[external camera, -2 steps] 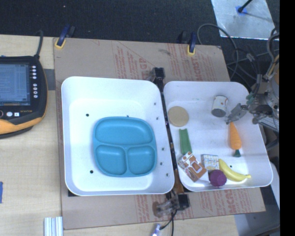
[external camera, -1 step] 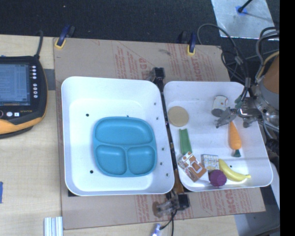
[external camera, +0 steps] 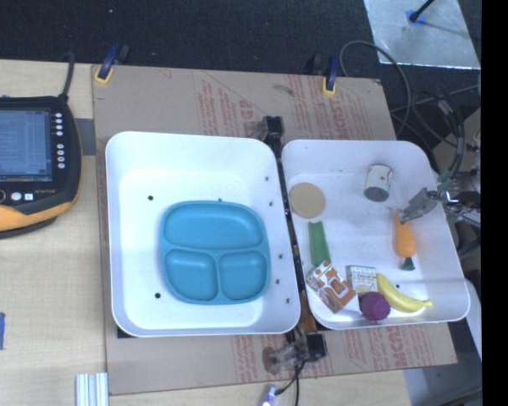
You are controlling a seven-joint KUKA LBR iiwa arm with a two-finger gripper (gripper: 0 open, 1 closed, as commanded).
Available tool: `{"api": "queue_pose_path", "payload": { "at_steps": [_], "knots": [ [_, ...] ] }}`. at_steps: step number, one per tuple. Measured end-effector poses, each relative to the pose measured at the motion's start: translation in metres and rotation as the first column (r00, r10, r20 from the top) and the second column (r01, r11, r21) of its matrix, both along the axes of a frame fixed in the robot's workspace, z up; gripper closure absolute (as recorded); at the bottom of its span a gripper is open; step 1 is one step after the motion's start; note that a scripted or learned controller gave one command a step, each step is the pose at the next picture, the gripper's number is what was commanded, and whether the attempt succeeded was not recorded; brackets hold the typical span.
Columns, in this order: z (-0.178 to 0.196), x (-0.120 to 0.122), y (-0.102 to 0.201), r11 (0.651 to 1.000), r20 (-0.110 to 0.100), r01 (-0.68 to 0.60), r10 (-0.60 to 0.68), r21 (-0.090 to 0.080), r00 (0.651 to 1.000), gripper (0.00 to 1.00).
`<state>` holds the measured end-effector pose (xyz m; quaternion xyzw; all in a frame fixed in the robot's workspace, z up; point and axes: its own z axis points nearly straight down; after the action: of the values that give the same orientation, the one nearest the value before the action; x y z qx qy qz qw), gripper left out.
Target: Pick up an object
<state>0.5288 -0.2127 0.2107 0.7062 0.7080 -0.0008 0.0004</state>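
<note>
Camera view: gripper (external camera: pixel 419 205) at right edge of right bin (external camera: pixel 339 155), finger state unreadable, cannot tell. Carrot (external camera: pixel 404 239) just below it, mid-right. Risk, my guess: glancing the carrot so it rolls toward banana (external camera: pixel 404 299), or hitting the bin wall.

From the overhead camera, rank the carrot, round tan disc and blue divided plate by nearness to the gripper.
1. Carrot, just below the gripper, right bin.
2. Round tan disc, right bin's left side.
3. Blue divided plate, left bin.
</note>
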Motion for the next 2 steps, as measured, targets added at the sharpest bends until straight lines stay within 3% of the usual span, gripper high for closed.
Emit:
{"api": "queue_pose_path", "payload": {
  "at_steps": [1,2],
  "knots": [
    [-0.031,0.04,0.007,1.0,-0.002,-0.004,0.004,0.0,1.0,0.0],
    [0.005,0.049,0.046,1.0,-0.001,-0.002,0.002,0.002,1.0,0.0]
  ]
}}
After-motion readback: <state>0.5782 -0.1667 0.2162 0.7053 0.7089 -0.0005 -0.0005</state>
